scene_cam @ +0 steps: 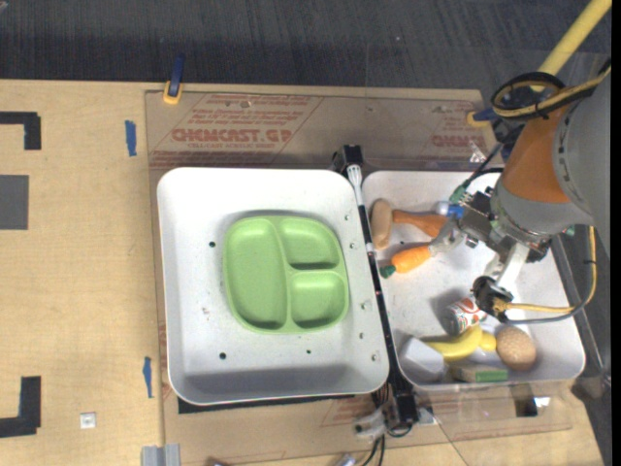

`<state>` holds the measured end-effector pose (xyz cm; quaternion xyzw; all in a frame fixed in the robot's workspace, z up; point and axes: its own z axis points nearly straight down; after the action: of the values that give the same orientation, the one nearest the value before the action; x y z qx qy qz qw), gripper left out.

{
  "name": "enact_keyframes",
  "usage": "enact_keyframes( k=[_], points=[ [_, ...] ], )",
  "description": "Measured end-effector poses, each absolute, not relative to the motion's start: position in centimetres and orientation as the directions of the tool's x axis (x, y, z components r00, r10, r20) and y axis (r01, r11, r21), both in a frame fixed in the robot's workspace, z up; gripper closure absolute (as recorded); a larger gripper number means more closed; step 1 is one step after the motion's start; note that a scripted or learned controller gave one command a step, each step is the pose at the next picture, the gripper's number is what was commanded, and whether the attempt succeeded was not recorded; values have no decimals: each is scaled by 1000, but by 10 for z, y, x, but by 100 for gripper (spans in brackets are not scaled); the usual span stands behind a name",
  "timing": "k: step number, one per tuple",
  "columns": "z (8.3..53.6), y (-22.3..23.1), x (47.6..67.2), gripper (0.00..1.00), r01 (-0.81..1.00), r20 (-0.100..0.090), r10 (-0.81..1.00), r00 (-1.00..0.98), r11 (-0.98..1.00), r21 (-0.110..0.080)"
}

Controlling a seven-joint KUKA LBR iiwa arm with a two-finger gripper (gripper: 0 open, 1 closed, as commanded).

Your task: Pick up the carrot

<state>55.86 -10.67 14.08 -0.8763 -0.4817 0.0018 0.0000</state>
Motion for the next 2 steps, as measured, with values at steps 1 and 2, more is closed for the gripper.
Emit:
enact_keyframes(
  k=[1, 2],
  points=[
    [89, -91, 594, 0, 782, 1, 782, 623, -623, 1],
    [89, -97, 548, 0, 629, 5, 629, 778, -778, 6]
  ],
)
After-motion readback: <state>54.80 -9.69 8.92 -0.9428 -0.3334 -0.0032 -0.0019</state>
